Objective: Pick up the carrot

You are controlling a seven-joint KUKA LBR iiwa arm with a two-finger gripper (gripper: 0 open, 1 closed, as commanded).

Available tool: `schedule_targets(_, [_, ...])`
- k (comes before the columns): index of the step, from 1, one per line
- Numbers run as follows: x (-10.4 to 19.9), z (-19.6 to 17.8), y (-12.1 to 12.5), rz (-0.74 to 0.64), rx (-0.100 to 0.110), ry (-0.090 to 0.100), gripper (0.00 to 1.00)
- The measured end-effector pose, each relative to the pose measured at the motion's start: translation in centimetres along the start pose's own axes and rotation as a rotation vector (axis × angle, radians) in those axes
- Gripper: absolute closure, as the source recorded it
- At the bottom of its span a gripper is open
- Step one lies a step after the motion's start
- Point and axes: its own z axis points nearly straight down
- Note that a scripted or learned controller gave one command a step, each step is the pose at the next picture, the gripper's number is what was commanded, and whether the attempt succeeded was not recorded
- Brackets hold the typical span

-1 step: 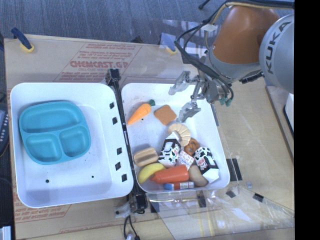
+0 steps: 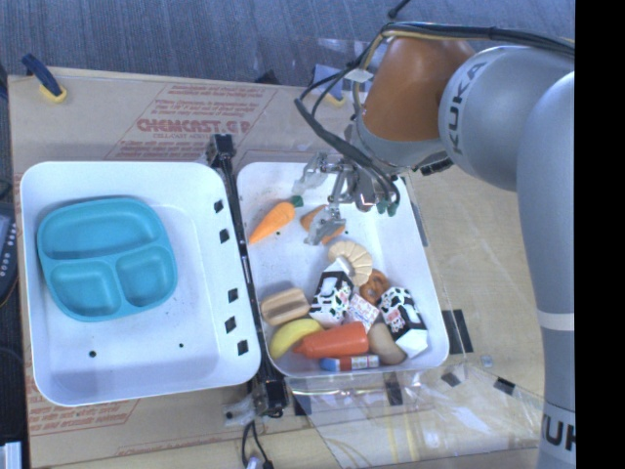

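Note:
The carrot, orange with a small green top, lies slanted in the upper left of the right bin, close to the divider. My gripper hangs over the upper middle of that bin, a short way right of the carrot and apart from it. Directly under the gripper lies a small orange piece; I cannot make out whether the gripper touches it.
The right bin's lower half is crowded: a ridged pastry, two cow-patterned cartons, a bun, a banana and a red-orange vegetable. A blue divided plate sits in the left bin.

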Motion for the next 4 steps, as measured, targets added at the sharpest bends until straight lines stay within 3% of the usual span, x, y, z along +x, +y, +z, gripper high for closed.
schedule_targets(1, [0.5,8.2,1.9,-0.104,-0.001,0.0,0.0])
schedule_targets(2, [0.1,6.7,1.9,-0.11,0.002,-0.01,1.0])
schedule_targets(3, [0.1,6.8,2.0,-0.111,0.002,-0.009,0.0])
schedule_targets(4, [0.0,5.6,2.1,-0.115,0.003,-0.015,1.0])
